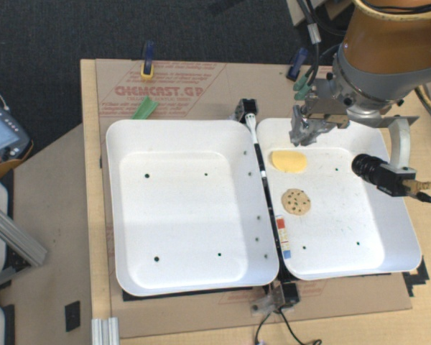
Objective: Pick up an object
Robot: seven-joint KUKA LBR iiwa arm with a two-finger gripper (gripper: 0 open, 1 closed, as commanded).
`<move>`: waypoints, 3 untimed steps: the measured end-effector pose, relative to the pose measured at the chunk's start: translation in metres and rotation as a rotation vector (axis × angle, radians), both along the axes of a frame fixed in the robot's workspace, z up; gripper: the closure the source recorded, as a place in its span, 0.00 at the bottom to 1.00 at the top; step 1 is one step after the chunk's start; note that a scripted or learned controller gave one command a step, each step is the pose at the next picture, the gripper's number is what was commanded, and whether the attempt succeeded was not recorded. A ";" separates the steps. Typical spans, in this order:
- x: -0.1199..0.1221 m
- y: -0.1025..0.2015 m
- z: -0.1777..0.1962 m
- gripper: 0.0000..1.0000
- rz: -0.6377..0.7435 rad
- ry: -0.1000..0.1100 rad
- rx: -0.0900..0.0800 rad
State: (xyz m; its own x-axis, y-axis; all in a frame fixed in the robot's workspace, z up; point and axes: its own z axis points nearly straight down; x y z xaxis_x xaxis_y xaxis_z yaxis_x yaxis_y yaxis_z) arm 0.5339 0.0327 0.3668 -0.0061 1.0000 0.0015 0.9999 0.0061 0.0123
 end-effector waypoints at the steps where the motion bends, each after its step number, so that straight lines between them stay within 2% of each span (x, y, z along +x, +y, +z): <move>1: -0.057 -0.043 -0.027 1.00 -0.011 0.019 -0.001; 2: -0.055 0.000 -0.054 1.00 -0.002 0.018 0.000; 3: -0.056 -0.105 -0.096 1.00 -0.018 0.018 -0.004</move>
